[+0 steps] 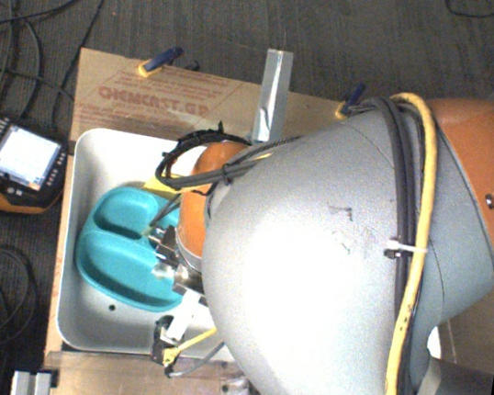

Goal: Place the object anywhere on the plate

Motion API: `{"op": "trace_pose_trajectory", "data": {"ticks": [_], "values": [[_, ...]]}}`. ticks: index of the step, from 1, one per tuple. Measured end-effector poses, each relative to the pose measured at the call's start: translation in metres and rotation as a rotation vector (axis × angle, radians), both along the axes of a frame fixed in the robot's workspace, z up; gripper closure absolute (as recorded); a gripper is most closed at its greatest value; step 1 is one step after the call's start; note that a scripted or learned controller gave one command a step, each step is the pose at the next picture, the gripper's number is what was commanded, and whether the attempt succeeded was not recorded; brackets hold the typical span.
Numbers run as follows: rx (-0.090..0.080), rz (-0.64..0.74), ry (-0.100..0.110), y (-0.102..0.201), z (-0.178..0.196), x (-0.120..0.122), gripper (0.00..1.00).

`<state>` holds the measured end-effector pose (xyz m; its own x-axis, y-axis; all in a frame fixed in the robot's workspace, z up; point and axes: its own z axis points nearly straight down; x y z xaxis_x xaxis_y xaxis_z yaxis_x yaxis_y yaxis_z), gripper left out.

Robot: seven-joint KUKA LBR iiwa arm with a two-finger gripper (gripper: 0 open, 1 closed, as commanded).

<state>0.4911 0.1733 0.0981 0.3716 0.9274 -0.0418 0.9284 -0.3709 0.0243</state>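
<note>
The turquoise plate point(122, 251) lies in the white bin point(90, 158) at the surface's left end, against the bin's left wall, and the claw point(168, 254) is seen low at the plate's right edge, so any release is best made only once the claw is held well over the plate's middle and close above it. The object to be placed cannot be made out, and whether the claw is clenched or released cannot be told, since the grey arm point(327, 279) covers most of the bins.

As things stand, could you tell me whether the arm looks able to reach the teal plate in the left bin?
Probably yes: the arm already hangs over the left bin, its wrist at the teal plate's right edge, nothing lying between them.
</note>
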Motion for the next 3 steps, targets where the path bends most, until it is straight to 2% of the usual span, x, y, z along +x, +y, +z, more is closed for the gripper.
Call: {"op": "trace_pose_trajectory", "data": {"ticks": [1,2,3], "values": [[0.037,0.137,0.019,0.017,0.095,0.039,1.00],[0.039,0.137,0.016,0.002,-0.005,0.031,1.00],[0.040,-0.081,0.015,0.002,0.040,0.015,1.00]]}}
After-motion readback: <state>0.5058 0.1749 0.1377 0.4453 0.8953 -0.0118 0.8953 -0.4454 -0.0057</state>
